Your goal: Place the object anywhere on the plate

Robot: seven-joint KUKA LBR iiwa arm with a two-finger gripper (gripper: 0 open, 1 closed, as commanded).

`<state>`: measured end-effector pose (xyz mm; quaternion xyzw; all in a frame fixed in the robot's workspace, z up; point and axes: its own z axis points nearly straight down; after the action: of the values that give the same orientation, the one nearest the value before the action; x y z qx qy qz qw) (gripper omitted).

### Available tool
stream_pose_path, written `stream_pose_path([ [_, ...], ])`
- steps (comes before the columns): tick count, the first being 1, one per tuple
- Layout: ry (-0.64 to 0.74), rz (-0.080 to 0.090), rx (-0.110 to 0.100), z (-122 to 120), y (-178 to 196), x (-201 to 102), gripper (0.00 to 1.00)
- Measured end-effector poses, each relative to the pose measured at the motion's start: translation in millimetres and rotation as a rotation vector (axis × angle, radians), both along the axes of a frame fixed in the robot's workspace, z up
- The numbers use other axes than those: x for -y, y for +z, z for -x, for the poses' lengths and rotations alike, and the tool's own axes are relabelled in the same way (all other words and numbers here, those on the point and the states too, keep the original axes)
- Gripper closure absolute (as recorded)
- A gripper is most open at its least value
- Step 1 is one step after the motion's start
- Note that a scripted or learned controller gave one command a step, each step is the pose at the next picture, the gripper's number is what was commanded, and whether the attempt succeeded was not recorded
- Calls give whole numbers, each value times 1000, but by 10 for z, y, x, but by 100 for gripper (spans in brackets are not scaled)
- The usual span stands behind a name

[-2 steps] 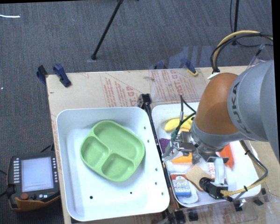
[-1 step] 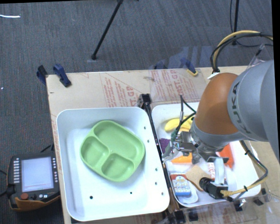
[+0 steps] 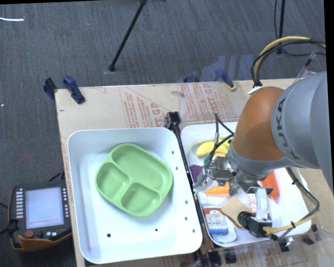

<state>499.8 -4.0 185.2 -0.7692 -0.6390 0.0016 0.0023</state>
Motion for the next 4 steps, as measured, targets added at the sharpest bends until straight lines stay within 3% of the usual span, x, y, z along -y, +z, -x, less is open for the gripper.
stream_pose_path([
  [4, 0, 0, 0, 0, 0, 0, 0],
])
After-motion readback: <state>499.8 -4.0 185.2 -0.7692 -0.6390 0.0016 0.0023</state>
